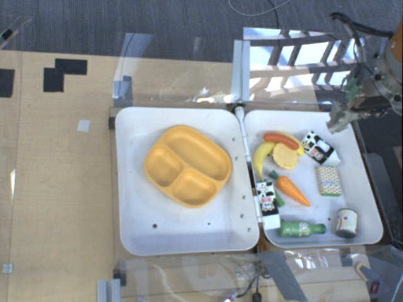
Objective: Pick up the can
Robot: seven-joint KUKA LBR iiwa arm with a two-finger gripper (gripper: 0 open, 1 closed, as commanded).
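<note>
The can [346, 223] is small and silver-grey with a pale label. It stands in the front right corner of the right bin [371, 197]. My gripper [339, 119] hangs at the bin's far right edge, well behind the can and apart from it. It sits above the bin's back right corner, near a black-and-white carton [317, 147].
The right bin also holds a banana [261, 159], a sausage [281, 139], a round yellow piece [284, 158], a carrot [292, 190], a patterned box [329, 180], a green bottle [301, 229] and a second cow-print carton [267, 201]. A yellow divided plate [187, 165] lies in the left bin [132, 225].
</note>
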